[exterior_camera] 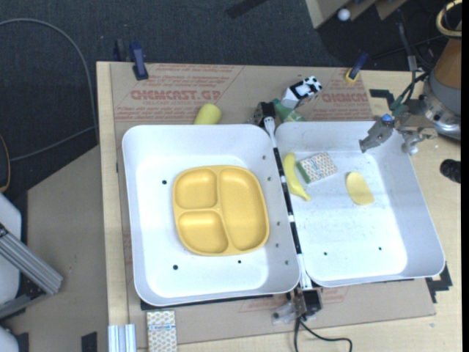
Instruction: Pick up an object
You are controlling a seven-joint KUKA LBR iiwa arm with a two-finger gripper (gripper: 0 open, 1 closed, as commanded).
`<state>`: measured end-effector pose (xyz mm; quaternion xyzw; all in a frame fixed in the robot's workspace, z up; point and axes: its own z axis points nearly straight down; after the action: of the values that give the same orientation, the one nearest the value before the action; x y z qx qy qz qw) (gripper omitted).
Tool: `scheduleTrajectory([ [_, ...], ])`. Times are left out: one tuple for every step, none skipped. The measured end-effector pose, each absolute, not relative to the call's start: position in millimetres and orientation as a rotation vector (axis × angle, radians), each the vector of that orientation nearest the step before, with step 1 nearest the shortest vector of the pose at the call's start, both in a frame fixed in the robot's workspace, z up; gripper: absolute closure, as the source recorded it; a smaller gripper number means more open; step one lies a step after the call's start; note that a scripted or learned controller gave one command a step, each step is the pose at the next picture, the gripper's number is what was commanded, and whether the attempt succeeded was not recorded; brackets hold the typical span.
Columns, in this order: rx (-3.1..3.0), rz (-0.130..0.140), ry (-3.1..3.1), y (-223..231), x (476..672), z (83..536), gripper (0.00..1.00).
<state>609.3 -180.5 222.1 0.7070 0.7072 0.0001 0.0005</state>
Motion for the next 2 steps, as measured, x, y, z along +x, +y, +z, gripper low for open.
scheduleTrajectory([
  [2.225, -0.003, 2.223, -184, 593.5, 122, 0.0],
  [2.224, -0.002, 2.224, -185, 587.2, 84, 0.0],
])
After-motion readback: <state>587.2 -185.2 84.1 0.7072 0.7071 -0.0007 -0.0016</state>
